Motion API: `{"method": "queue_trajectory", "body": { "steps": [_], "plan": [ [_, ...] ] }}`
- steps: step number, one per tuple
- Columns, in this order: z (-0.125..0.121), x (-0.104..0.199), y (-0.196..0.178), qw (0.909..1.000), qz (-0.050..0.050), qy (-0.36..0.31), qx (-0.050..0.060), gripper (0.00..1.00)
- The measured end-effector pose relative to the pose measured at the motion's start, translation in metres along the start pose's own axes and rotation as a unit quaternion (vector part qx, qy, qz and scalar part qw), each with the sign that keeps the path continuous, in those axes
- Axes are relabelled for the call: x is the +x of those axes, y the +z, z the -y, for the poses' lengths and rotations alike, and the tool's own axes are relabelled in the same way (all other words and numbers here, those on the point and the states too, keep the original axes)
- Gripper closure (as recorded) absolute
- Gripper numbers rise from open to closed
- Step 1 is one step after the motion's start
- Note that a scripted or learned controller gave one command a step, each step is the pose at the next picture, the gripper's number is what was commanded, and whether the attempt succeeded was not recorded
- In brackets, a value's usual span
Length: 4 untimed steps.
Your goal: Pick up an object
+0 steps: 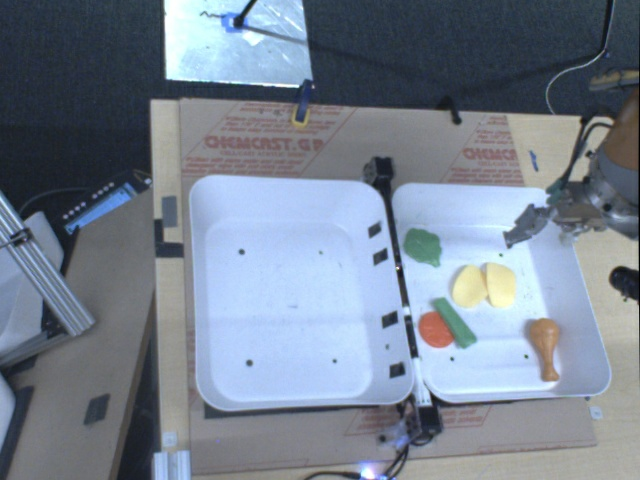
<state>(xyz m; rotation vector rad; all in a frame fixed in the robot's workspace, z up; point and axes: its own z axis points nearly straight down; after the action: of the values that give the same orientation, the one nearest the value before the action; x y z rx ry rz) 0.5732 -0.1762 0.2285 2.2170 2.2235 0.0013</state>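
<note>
The right bin (580,298) holds several toy foods. A green leafy piece (423,246) lies near its left wall. Two yellow pieces (484,285) sit side by side in the middle. Below them a red round piece (434,330) touches a green stick (455,322). A brown drumstick (545,346) lies at the lower right. My gripper (522,230) hangs over the bin's upper right part, above and to the right of the yellow pieces, with nothing visible between its fingers.
The left bin (210,268) sits beside the right one, joined by a black divider strip (395,278) with clips. Cardboard (260,133) lies under both bins. A shiny metal sheet (235,28) rests beyond the bench.
</note>
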Motion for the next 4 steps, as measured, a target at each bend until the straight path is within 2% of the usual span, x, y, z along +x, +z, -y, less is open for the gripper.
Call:
{"method": "queue_trajectory", "body": {
  "steps": [1,2,3,4],
  "plan": [
    [-0.001,0.000,-0.011,1.0000,0.000,-0.002,-0.002,1.00],
    [-0.029,-0.032,-0.098,1.0000,0.003,-0.001,-0.006,1.00],
    [-0.050,-0.030,-0.120,1.0000,0.001,-0.002,-0.002,1.00],
    [-0.098,-0.030,-0.127,1.0000,0.001,-0.002,-0.003,1.00]
  ]
}}
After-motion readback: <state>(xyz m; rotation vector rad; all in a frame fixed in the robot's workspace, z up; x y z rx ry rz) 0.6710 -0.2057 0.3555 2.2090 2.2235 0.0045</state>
